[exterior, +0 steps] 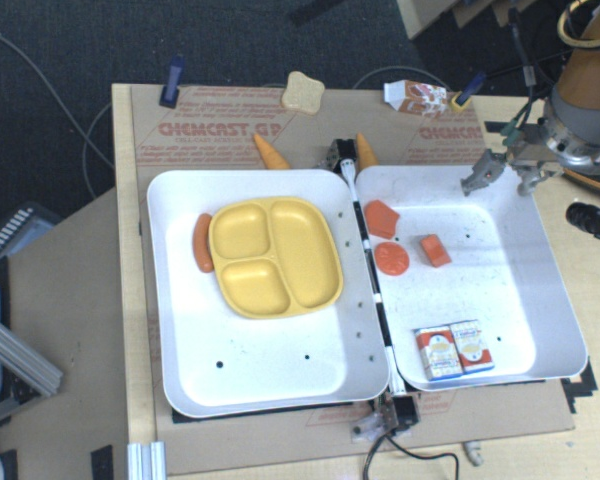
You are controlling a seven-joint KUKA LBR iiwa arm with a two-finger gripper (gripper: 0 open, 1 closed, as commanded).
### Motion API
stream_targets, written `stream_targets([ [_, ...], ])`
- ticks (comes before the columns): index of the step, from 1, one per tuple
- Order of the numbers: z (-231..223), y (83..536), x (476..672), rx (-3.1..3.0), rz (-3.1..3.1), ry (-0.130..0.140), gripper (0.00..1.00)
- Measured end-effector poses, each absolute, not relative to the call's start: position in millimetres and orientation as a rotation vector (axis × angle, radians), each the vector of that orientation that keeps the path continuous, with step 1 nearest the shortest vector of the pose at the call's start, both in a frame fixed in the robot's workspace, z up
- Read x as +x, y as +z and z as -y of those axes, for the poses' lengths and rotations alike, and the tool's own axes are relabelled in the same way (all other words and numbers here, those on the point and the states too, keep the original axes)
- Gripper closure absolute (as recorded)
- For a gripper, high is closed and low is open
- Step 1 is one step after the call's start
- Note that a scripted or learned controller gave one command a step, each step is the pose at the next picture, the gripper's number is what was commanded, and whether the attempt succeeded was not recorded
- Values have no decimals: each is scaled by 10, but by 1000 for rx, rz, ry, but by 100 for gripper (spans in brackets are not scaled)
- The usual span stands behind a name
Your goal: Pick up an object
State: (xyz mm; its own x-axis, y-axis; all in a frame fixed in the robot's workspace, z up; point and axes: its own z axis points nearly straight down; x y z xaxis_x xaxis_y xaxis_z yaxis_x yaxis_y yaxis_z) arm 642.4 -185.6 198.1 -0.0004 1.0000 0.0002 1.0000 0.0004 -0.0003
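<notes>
My arm [583,88] is grey with an orange band. The two bins [280,378] are white. One has a yellow tray [276,256] and an orange-red sausage [202,242]. The other has three orange-red pieces [391,259] and a small box [455,350] that is red, white and blue. The board [220,128] under the bins is tan with red letters. The floor [130,28] is dark blue.

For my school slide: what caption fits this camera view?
Robot gripper hovers above right bin holding red toys and small box.
</notes>
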Motion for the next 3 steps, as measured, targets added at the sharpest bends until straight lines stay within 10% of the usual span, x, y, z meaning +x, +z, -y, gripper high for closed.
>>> stream_targets([
  [1,1227,842,6119,-2220,2222,0,0],
  [2,1238,978,6147,-2226,2228,-7,100],
  [3,279,1859,6023,-2219,2226,-5,100],
])
